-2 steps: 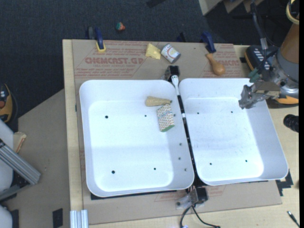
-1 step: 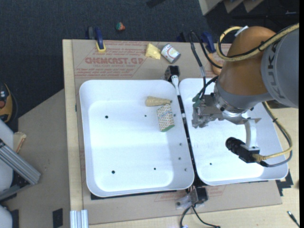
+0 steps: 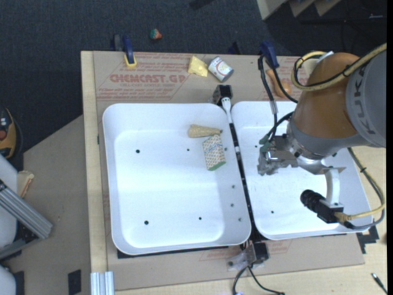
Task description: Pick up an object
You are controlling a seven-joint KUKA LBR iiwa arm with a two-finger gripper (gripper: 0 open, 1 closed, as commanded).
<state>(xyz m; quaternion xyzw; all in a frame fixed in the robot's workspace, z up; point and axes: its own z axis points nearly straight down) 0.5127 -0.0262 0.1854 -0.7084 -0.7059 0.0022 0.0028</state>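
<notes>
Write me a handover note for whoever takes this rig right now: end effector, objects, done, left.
End effector: over the right bin, near its left wall; nothing seen in it, finger state unclear from this view.
Objects: cone and patterned packet lie in the left bin, upper right area, touching or nearly so. A yellow piece and small box sit on the bench behind the bins.
Done: no pick yet.
Left: move across to the left bin, grasp one object, lift.
</notes>
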